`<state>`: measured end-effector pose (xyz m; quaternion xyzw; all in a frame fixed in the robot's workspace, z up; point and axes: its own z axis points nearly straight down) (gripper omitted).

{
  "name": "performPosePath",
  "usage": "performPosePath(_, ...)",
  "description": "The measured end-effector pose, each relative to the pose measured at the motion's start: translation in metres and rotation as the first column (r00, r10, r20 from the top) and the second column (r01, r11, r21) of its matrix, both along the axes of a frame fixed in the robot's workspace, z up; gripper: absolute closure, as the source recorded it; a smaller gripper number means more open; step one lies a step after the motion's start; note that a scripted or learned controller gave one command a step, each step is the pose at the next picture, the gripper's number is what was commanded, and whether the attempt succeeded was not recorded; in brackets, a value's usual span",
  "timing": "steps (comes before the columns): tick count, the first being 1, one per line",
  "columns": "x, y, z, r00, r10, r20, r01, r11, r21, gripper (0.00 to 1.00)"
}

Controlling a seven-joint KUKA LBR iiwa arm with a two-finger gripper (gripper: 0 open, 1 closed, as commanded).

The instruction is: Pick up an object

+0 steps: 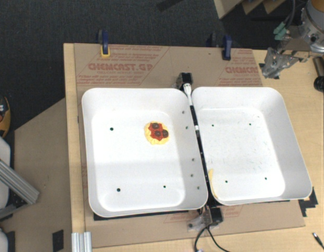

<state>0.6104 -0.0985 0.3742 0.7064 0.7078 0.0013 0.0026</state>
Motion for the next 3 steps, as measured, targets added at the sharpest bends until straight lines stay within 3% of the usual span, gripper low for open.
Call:
performPosePath(1, 0.018, 0.054, -0.068, 1.0, 0.003, -0.011, -0.003, 1.0, 0.004, 1.0)
performPosePath(2, 0.039, 0.155, -0.141, 1.0, 0.007, -0.012, -0.007, 1.0, 0.005, 1.0)
performPosePath(3, -0.013, 0.023, -0.127, 1.0, -0.015, -0.009, 0.015, 1.0, -0.002, 1.0)
